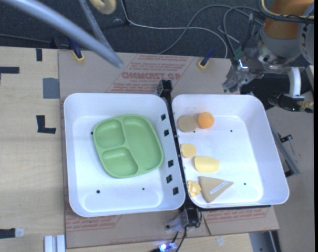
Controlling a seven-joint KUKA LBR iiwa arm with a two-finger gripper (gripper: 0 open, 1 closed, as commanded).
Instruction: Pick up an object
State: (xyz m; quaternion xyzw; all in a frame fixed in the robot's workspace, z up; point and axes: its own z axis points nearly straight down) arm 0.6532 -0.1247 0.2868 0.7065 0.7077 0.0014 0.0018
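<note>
2 white bins side by side on bench. Left bin [77, 193] holds green divided plate [128, 145]. Right bin [253, 156] holds 6 food pieces near its left wall — orange ball [205, 120], tan disc [187, 123], 3 yellow lumps, tan wedge [214, 187]. Gripper [236, 80] hovers above right bin's far rim, holding nothing; jaw state unclear.

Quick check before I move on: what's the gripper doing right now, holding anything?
Gripper: above the far edge of the right bin, nothing visible between its fingers; whether it is open or closed cannot be told from this view.
</note>
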